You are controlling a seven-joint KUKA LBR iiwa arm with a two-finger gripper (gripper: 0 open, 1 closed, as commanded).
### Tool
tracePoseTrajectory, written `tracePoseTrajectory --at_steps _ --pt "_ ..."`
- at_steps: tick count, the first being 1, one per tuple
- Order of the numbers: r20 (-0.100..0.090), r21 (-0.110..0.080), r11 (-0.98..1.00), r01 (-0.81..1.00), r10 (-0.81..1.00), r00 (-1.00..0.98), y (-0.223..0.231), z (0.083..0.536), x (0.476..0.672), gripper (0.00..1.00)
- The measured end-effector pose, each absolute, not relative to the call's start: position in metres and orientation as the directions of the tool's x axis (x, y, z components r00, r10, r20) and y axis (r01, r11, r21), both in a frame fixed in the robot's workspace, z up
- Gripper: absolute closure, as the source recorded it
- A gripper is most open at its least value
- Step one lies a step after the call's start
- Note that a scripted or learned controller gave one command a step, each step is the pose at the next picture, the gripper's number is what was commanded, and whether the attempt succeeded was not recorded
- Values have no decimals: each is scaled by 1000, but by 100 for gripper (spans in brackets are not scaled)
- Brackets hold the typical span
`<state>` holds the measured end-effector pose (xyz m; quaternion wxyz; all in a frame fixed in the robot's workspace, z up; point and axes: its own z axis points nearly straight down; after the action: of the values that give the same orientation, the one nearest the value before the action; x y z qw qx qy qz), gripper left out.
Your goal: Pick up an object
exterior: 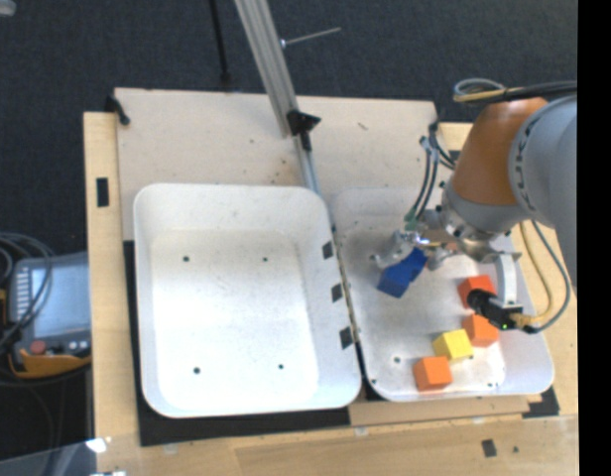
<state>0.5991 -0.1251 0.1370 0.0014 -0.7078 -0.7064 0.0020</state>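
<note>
In the camera view, the gripper (417,249) hangs over the right bin (370,228), its fingers closed on a blue block (399,275) tilted above the bin floor. Orange blocks (433,372) and a yellow block (452,344) lie nearer the front.

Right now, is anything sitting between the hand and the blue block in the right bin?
Nothing visible does. The hand is right at the blue block, at its upper end, with no other piece between them. The orange blocks and the yellow block lie apart, nearer the bin's lower right corner.
</note>
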Motion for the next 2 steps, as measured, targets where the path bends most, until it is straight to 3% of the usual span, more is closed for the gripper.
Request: tracePoseTrajectory --at_steps 1,2 --pt "-2 4 -3 1000 1000 3 -127 97 601 0" --pt "-1 7 -9 1000 1000 9 -127 109 601 100"
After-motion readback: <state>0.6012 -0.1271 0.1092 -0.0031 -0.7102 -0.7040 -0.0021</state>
